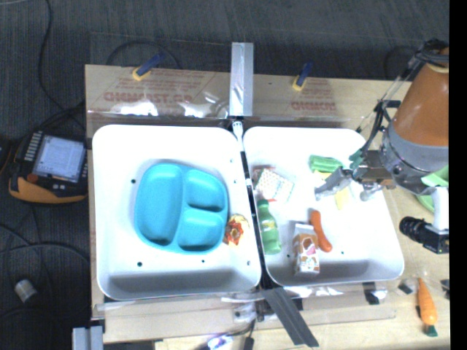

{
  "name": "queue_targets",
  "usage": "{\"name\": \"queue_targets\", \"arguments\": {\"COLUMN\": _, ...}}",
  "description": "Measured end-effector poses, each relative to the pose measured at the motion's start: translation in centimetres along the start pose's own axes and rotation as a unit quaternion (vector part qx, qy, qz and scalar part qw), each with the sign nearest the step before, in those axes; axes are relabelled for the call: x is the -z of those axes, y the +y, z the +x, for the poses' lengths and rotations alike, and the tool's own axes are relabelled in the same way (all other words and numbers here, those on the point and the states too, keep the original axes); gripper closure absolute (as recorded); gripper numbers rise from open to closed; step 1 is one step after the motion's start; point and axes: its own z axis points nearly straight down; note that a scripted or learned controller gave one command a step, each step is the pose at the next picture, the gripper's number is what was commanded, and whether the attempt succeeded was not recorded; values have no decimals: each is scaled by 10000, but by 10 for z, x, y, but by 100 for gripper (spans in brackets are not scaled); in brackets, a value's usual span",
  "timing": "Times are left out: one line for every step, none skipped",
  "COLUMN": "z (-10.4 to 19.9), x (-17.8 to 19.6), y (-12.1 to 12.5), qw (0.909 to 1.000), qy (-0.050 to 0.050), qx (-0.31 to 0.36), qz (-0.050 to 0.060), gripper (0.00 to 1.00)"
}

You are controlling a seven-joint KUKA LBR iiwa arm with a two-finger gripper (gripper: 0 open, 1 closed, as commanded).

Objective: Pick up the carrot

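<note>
The carrot (320, 232), a short orange-red stick, lies slanted on the floor of the right bin (379, 257) near its front. My gripper (348, 188) hovers over the right bin's middle, up and to the right of the carrot and apart from it. Its fingers (328, 185) are spread open with nothing held between them. A small yellow piece (341, 200) lies just under the gripper.
The right bin also holds a green item (325, 164), a patterned packet (273, 185), a green bottle (268, 228) and a small carton (306, 253) beside the carrot. A blue divided plate (182, 206) and a small orange toy (235, 230) are in the left bin. Another orange carrot-like piece (427, 305) lies on the bench, outside the bins.
</note>
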Motion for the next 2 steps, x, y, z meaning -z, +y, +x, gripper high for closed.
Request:
{"name": "queue_targets", "arguments": {"z": -52, "x": -100, "y": 7, "qw": 9961, "qy": -1, "qx": -884, "qz": 7, "gripper": 0}}
{"name": "queue_targets", "arguments": {"z": -25, "x": -184, "y": -14, "qw": 9506, "qy": 2, "qx": -3103, "qz": -59, "gripper": 0}}
